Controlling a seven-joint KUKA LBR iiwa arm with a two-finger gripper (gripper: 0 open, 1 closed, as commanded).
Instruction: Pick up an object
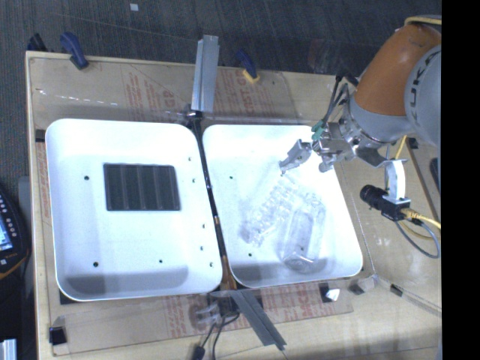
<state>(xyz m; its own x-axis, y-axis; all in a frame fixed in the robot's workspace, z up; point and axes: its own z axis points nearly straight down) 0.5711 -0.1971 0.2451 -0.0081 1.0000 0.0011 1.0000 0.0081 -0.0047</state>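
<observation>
Gripper (311,158), fingers spread w/ nothing between, hovers over right bin (238,152), far side. Clear plastic pieces (285,217) lie nearer the bin's front, apart from gripper. Risk: thin, glossy plastic prob. buckles or slips when pinched.

This looks like a robot laboratory: a plywood bench (420,298) with blue clamps (75,52) at its back edge, two white bins (64,201) on it, an industrial robot arm (390,81) at its right side, dark carpet (225,6) behind it
</observation>
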